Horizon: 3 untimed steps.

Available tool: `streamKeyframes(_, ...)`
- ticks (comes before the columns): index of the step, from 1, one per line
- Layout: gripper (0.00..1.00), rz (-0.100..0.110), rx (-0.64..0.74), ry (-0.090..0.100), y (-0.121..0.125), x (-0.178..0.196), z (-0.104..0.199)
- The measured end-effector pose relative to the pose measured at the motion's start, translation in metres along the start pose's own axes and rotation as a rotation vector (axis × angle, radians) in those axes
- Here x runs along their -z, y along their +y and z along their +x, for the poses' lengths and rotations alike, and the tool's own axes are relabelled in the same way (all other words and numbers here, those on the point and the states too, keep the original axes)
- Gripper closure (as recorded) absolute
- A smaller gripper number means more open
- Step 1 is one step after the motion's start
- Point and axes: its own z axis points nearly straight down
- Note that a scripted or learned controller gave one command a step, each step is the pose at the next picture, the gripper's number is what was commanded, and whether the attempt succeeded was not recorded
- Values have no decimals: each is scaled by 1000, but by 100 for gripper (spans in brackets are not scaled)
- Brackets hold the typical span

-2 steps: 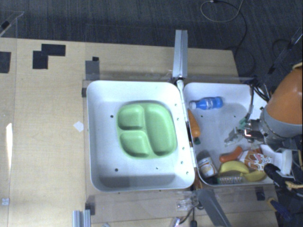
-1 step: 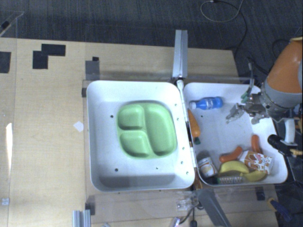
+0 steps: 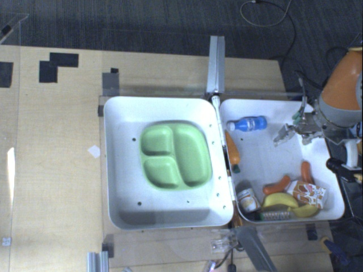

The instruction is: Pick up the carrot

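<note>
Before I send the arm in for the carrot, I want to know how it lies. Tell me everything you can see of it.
The carrot is a slim orange piece with a dark green tip at its near end; it looks like a smooth toy. It lies flat in the right bin, lengthwise along the bin's left wall and seemingly against it, orange end toward the blue bottle, green end toward the small can. It touches neither of them. The gripper hangs apart from it, over the bin's far right.

right bin (image 3: 258, 152) centre open | carrot (image 3: 232, 149) hard against left wall | blue bottle (image 3: 248, 123) near, above | can (image 3: 247, 199) below, clutter along bottom edge
</note>
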Motion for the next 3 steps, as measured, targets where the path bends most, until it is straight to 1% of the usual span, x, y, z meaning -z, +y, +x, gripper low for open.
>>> streamKeyframes(1,0,3,23,3,-79,-41,84)
streamKeyframes(2,0,-9,150,-3,-81,-47,10)
streamKeyframes(3,100,-14,153,0,-79,-36,12)
